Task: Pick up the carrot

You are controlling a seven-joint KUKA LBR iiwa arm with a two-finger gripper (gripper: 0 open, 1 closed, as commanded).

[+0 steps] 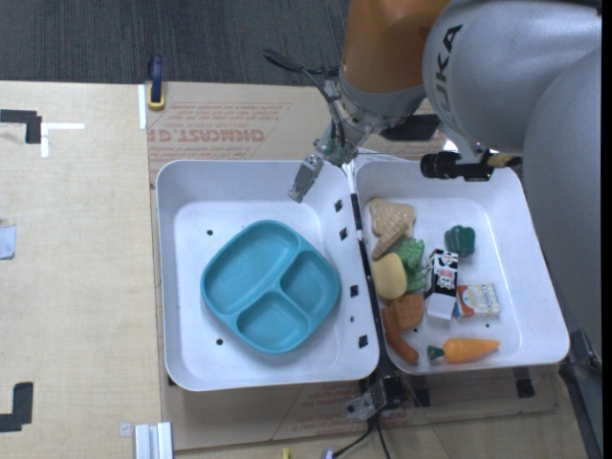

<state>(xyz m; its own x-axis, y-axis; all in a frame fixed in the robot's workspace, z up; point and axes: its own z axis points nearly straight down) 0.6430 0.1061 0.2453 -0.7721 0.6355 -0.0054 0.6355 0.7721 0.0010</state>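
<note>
The carrot (469, 350) is orange with a small green top. It lies flat near the front edge of the right bin (535, 285), green end pointing left. My gripper (305, 177) hangs over the back of the left bin (182, 256), close to the wall between the two bins. It is far from the carrot, up and to the left of it, and I see nothing in it. The grey arm with its orange band (392, 27) covers the upper right of the view.
A blue divided plate (273, 287) lies in the left bin. Crowded in the right bin are a bread slice (392, 220), a yellow piece (389, 275), green pieces (460, 239), small cartons (443, 277) and a reddish sausage (400, 340) just left of the carrot.
</note>
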